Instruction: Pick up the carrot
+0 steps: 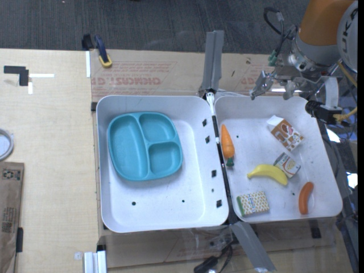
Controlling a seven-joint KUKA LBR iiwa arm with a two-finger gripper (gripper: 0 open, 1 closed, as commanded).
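Carrot lying in the right bin, against its left wall.

Just right of the carrot: banana, two small cartons, sausage, cracker box. Well left of the carrot: blue divided plate in the left bin. Up and right of the carrot: pincer above the bin's far rim, fingers spread apart, gripping nothing.
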